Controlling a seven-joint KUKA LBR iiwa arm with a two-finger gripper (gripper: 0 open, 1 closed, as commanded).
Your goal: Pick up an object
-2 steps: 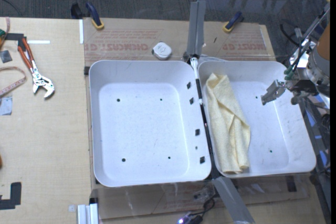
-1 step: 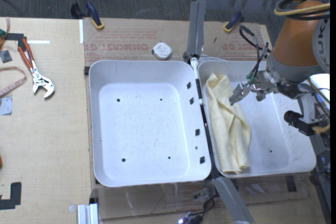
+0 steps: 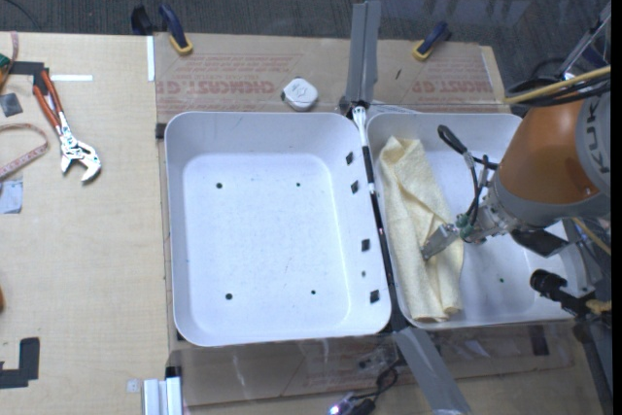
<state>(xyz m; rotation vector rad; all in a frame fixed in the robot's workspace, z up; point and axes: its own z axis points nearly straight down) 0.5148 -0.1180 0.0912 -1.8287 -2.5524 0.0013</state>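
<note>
Left bin (image 3: 194, 209) sits beside the one I work in; the task's thing, a cream cloth (image 3: 413, 209), lies crumpled along the left wall of the right bin (image 3: 505, 292). My hand (image 3: 443, 242) sits low at the cloth's right edge, jaw state I cannot tell. Best to sink onto a raised fold, pinch deep, lift straight up.

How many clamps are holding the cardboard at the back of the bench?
2. One blue-and-yellow clamp sits at the cardboard's back left corner, the other clamp at its back right, behind the right bin. Others may be hidden.
</note>
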